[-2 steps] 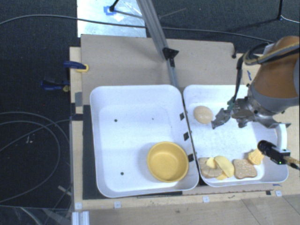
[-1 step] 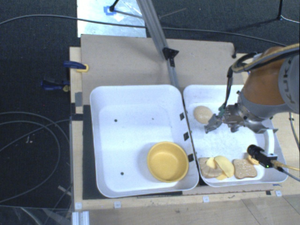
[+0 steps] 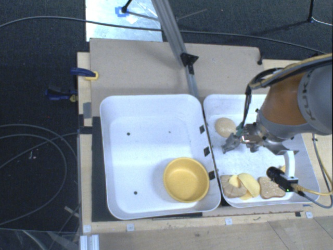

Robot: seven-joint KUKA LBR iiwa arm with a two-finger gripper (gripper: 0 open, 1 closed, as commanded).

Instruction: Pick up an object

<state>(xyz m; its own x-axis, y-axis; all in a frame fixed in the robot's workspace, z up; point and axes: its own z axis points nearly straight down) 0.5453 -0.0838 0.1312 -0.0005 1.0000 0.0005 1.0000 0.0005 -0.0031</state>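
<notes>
My gripper (image 3: 231, 144) hangs low over the middle of the right bin (image 3: 307, 184), pointing left toward the wall between the two bins. A pale beige rounded object (image 3: 225, 126) lies just up and left of it, close to the tip but apart from it. Along the bin's near edge lie a tan piece (image 3: 230, 187), a yellow piece (image 3: 248, 184) partly on top of it, and a brown toast-like piece (image 3: 269, 188). I see nothing held in the gripper.
A yellow bowl (image 3: 186, 179) sits in the near right corner of the left bin (image 3: 130, 139). The grey and orange arm (image 3: 285, 105) covers the right bin's right half. A slanted metal pole (image 3: 174, 33) crosses the cardboard behind the bins.
</notes>
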